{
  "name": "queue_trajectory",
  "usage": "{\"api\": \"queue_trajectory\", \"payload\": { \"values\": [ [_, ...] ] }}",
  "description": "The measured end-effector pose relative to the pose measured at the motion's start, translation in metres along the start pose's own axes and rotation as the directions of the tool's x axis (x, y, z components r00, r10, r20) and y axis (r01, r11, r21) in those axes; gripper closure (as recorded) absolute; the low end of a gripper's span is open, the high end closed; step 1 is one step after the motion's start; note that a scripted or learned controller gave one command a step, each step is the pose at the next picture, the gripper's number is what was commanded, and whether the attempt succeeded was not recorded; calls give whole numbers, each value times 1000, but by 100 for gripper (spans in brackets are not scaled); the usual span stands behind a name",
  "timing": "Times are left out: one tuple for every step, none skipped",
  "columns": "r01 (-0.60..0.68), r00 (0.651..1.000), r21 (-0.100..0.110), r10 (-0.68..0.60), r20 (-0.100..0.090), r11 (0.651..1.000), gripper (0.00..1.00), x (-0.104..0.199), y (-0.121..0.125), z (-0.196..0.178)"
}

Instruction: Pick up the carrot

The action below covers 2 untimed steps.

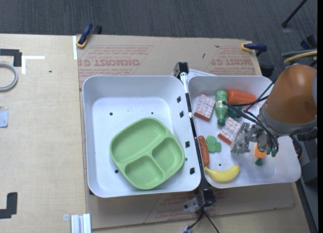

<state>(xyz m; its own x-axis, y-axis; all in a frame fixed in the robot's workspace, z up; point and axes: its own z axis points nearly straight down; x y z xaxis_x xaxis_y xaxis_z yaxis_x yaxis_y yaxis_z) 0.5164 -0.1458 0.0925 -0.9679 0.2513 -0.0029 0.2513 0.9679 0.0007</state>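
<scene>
1. We see the right white plastic bin (282, 176) crowded: a small orange carrot with a green top (259, 154) lies just beside the metal two-finger gripper (242, 143), at its 3 o'clock.
2. At the gripper's 9 o'clock, a red-and-white carton (229, 129), a leafy green piece (213, 145) and a reddish sausage (203, 149) block passage.
3. At 7 o'clock lies a yellow banana (222, 173); bare floor opens at 5 o'clock.
4. At 11 o'clock, a green bottle (221, 107) stands in the way.
5. In the left white bin (101, 101), a green divided plate (147, 152) fills the 5 o'clock part; the 11 o'clock floor lies open.
</scene>
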Motion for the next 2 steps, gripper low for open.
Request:
{"api": "queue_trajectory", "payload": {
  "values": [
    [0, 1000, 0, 0, 0, 1000, 0, 0, 0, 0],
    [291, 957, 0, -291, 1, 957, 0, 11, -10, -1]
  ]
}}
